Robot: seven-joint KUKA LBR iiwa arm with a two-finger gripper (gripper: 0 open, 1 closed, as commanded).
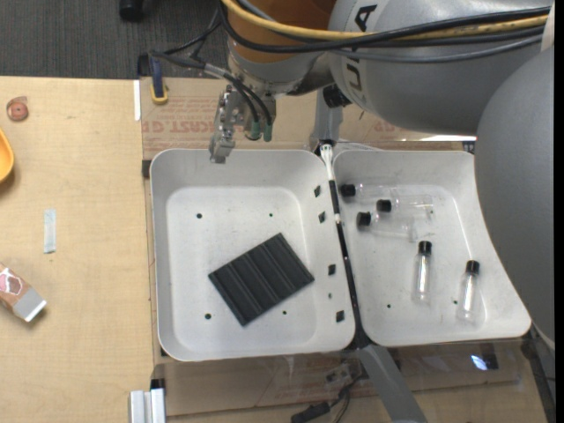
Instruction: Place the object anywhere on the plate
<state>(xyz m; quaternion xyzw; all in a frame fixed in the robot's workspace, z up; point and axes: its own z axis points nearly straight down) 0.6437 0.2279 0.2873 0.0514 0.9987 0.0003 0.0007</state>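
Grey gripper above left bin's far rim, grip unclear, black ridged plate below

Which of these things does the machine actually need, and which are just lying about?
Needed:
- black ribbed plate in the left bin
- clear vials in the right bin
- gripper

Lying about:
- orange object
- small grey strip
- eraser-like block

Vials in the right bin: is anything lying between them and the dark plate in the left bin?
Only the bins' adjoining walls, running between the vials and the plate. The left bin's floor around the plate shows nothing else. The gripper hangs over that bin's far rim.
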